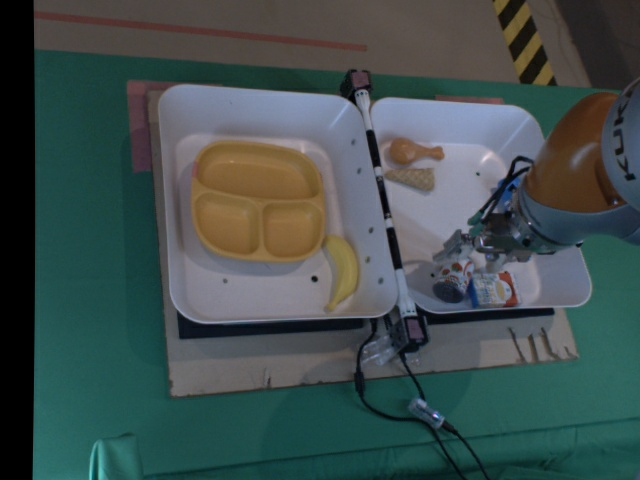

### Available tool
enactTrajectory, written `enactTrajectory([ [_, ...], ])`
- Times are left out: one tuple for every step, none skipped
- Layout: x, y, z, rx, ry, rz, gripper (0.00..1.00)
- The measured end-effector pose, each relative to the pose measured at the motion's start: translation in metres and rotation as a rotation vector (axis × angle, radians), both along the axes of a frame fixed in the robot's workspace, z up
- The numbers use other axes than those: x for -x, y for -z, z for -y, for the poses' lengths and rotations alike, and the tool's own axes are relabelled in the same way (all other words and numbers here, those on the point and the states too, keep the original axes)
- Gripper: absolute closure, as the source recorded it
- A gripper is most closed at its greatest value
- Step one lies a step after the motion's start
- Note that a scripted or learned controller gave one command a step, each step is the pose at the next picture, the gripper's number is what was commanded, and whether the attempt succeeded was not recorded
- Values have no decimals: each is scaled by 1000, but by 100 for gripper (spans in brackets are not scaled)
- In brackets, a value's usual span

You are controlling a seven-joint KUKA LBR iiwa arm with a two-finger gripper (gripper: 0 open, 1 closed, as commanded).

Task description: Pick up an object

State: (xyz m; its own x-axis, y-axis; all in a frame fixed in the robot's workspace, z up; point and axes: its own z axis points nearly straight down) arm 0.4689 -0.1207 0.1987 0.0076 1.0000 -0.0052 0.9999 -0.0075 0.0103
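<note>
Nearest the camera, a small red-and-white packet (494,289) lies directly under the gripper (478,252), beside a dark round cup (450,286). Whether the fingers are apart or together, I cannot tell.

The single fixed camera was mounted above the bench (90,268) and looked down at a slant, from the near edge toward the floor (250,8) beyond. It stood far enough back to take in the left bin (180,108) and the right bin (520,128) whole. The arm (590,168) entered from the right of the view.
</note>
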Motion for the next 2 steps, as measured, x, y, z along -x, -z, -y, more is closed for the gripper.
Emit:
enactTrajectory([
  [-1,-13,3,3,8,8,100],
  [-40,-136,-18,-1,-1,0,100],
])
